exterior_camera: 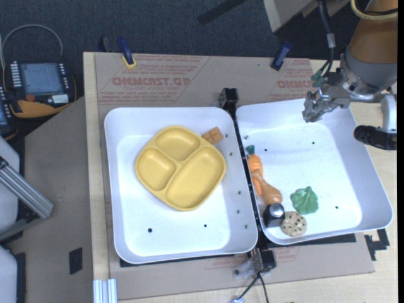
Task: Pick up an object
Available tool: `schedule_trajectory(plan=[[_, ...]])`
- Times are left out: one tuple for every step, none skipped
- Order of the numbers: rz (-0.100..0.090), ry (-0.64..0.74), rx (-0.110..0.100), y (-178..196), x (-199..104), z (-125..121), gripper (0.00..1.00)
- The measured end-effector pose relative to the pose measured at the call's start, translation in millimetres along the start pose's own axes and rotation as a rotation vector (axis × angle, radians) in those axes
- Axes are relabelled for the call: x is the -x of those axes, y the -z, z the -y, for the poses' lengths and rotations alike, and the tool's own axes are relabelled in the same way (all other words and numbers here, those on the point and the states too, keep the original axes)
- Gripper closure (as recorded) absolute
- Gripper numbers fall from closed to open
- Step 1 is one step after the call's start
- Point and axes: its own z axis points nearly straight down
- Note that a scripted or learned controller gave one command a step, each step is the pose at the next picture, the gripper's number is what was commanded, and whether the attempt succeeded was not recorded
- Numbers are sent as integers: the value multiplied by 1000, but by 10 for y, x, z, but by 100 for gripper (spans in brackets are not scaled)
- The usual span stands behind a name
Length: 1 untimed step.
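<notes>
Carrot [254,170]: orange, with a green top, lying along the left wall of the right bin [353,169] — well apart from the gripper, toward the near-left.
Green leafy piece [305,199]: near the bin's front, right of the carrot's lower end.
Cookie [293,223]: speckled tan disc, just below the green piece, touching a small black-and-silver thing [274,213].
Gripper [314,108]: over the right bin's far edge, nothing between its fingers; open or closed cannot be told from this slant.
Left bin [126,219]: holds a yellow divided plate [180,167] — a small orange block [213,134] sits at its far-right rim.
In the way: bare white floor lies between gripper and objects.
</notes>
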Motion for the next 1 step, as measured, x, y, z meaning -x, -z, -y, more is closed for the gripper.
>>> schedule_trajectory(plan=[[-1, 1, 0, 38, -555, -69, 100]])
